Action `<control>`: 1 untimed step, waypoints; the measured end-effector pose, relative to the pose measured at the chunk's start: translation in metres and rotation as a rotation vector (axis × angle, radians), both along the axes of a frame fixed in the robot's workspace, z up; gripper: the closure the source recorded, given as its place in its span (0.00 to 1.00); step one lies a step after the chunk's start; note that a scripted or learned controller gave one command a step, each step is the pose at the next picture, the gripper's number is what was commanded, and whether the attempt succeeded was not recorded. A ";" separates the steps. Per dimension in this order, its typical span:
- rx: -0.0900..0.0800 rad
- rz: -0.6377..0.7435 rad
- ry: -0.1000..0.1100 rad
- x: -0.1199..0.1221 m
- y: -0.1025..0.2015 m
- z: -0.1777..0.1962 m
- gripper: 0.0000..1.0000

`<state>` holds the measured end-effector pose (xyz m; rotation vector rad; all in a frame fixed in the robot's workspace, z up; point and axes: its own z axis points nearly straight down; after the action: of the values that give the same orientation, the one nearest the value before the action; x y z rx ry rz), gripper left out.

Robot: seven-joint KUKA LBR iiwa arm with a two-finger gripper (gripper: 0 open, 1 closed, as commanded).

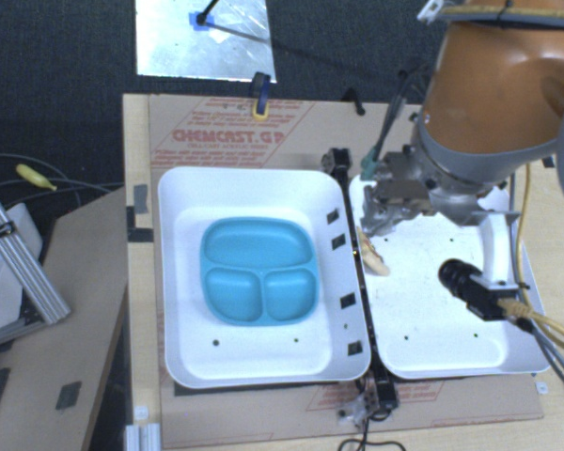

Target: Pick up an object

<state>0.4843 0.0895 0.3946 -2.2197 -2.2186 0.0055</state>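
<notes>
From above, a glossy blue divided plate (259,270) with three smooth compartments lies in the left white bin (183,346), while a small pale, elongated object (373,257) rests at the right bin's (451,355) left edge beneath the metal gripper (383,216), whose jaws' state cannot be told.

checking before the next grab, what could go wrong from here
1. The pale object lies tight against the right bin's left wall, so a finger may hit the wall instead of closing round it.
2. The gripper hangs just above it, near the divider clips; a descent could snag them.
</notes>
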 end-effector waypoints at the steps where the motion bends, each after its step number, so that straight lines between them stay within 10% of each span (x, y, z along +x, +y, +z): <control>1: 0.000 0.003 -0.007 0.002 0.001 0.003 0.00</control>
<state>0.4868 0.0903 0.3972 -2.2193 -2.2251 -0.0022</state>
